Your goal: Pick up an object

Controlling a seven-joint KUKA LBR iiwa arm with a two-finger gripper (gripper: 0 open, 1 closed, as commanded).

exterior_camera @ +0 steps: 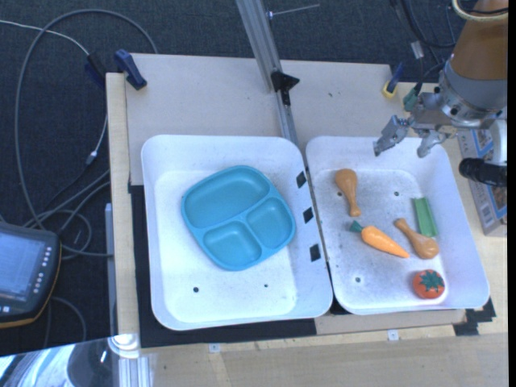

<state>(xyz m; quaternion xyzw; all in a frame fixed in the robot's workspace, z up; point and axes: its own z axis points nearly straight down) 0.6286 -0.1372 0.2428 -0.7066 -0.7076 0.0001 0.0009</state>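
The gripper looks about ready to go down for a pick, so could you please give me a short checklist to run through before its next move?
1. Fingers apart before descent: ok. The gripper is open and holds nothing.
2. Gripper clear of the toys: ok. It hovers by the far rim of the right bin.
3. Nearest target free to grasp: ok. The drumstick lies alone, touching nothing.
4. Carrot separated from neighbours: not ok. The second drumstick lies close beside its tip.
5. Tomato away from the wall: cannot tell. It sits near the bin's front corner.
6. Gripper above a target: not ok. No toy lies under it.
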